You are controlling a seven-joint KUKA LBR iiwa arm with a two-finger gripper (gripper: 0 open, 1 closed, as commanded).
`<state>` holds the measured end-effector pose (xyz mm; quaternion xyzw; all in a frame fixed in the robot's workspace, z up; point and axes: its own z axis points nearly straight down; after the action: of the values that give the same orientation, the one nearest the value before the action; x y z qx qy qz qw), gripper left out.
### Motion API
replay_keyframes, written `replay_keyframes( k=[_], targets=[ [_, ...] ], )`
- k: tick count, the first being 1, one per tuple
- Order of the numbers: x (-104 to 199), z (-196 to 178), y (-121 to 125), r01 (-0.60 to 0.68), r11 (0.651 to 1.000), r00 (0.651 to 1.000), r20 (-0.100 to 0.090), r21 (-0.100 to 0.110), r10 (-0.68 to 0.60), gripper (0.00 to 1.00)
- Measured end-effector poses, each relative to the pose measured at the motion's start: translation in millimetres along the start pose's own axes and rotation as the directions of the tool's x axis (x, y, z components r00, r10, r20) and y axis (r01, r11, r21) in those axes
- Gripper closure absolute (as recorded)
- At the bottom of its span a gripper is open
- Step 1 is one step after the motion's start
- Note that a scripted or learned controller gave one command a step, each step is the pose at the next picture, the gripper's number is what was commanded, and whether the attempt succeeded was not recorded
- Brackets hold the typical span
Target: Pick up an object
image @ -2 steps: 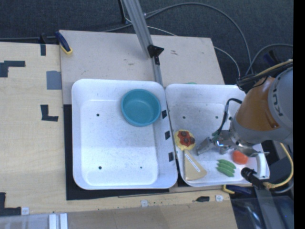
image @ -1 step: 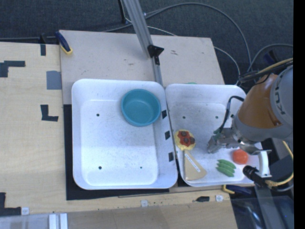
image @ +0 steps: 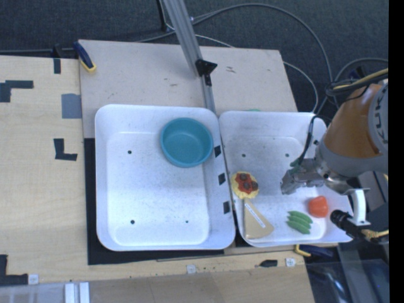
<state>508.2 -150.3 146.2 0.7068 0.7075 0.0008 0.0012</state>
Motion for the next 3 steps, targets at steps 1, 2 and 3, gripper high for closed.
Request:
replay_keyframes(
  k=[1,2,3],
  targets=[
    [-4,-61,-1,-0.001,1.000,1.000,0.000,-0.001,0.001,1.00],
    [-3,-121,4,0.000,1.000,1.000,0.000,-0.002,0.000,1.00],
    [-3,-151,4,-0.001,1.000,1.000,0.000,0.001,0.001,1.00]
  ],
)
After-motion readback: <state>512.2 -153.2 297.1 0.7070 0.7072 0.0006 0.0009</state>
